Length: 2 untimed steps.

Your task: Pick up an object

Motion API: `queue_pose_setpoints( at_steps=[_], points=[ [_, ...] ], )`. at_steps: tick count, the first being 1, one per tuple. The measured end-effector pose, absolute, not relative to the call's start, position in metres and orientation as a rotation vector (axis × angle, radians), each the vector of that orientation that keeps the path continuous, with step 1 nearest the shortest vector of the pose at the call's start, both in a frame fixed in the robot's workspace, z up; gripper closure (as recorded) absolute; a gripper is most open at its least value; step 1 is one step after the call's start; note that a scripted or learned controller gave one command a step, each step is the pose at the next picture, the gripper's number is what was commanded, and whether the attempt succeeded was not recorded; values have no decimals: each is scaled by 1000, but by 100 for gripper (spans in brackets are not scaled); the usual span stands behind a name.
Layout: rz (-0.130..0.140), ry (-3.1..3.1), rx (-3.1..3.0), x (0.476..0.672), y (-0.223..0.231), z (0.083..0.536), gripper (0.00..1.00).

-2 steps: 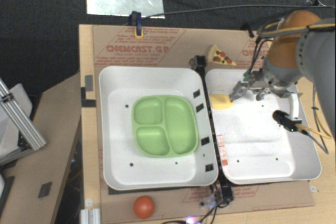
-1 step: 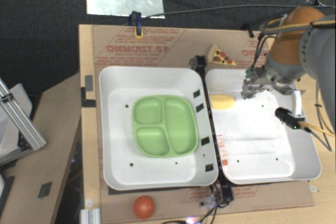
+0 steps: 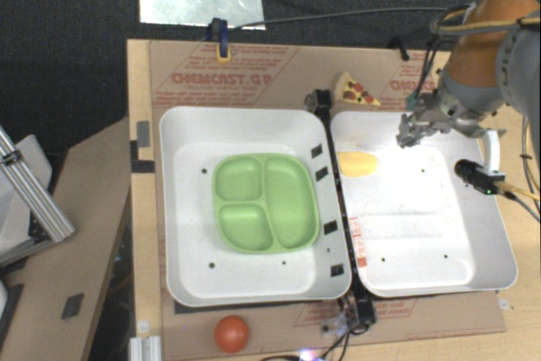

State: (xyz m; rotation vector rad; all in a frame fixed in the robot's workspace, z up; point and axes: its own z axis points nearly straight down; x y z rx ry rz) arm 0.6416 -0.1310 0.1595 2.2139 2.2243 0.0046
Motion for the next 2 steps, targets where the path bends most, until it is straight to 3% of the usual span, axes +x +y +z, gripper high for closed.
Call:
queue_pose_setpoints(
  at_steps=[2],
  points=[
    [9, 2223, 2208, 646, -129, 289, 100]
  ],
)
